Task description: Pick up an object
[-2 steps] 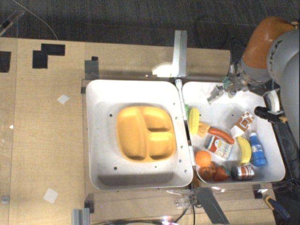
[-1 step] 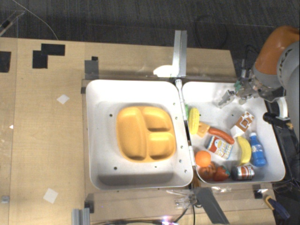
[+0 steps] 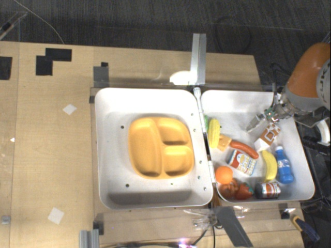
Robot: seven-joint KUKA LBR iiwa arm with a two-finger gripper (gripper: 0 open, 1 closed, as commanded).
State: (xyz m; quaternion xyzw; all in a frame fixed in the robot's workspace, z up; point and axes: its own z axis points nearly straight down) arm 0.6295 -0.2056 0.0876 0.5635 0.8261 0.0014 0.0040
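Note:
My gripper (image 3: 262, 123) hangs over the back right part of the right bin (image 3: 232, 103), open, with nothing seen between its fingers. A small brown and white box (image 3: 270, 134) lies right beside one fingertip, on its front side. In front of it lie a red sausage (image 3: 243, 149), a juice carton (image 3: 242, 163), a banana (image 3: 269, 165) and a blue bottle (image 3: 283, 166). A corn cob (image 3: 213, 130) and a yellow wedge (image 3: 223, 142) rest by the bin's left wall. An orange (image 3: 224, 174), a red fruit (image 3: 238, 191) and a can (image 3: 267, 190) sit at the front.
The left bin (image 3: 111, 138) holds a yellow divided tray (image 3: 159, 146) in its middle. A grey metal post (image 3: 198, 61) stands behind the wall between the bins. The arm's orange band (image 3: 307, 74) rises at the right edge.

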